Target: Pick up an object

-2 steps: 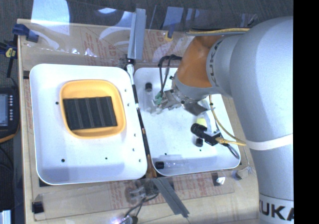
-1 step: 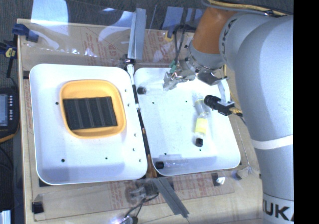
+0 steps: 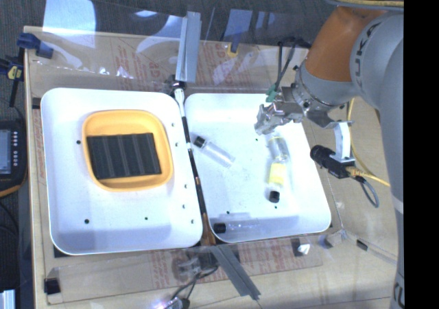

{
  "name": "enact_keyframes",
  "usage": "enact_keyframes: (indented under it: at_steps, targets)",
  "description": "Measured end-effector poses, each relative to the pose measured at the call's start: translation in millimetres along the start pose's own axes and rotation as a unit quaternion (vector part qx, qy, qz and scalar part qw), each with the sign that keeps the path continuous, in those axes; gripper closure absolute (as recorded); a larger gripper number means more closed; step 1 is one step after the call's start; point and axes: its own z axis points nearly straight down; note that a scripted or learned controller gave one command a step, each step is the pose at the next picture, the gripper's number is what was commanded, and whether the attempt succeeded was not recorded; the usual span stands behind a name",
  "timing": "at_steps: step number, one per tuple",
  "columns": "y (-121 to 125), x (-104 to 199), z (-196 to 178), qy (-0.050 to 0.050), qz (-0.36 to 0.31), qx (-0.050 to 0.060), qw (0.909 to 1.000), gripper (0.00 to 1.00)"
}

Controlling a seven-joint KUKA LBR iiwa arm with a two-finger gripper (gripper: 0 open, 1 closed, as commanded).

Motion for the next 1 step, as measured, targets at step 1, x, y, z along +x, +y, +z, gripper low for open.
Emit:
enact_keyframes:
  at_steps: [1]
  targets:
    - [0.0,0.3,0.3,0.0,0.0,0.0,1.0,0.0]
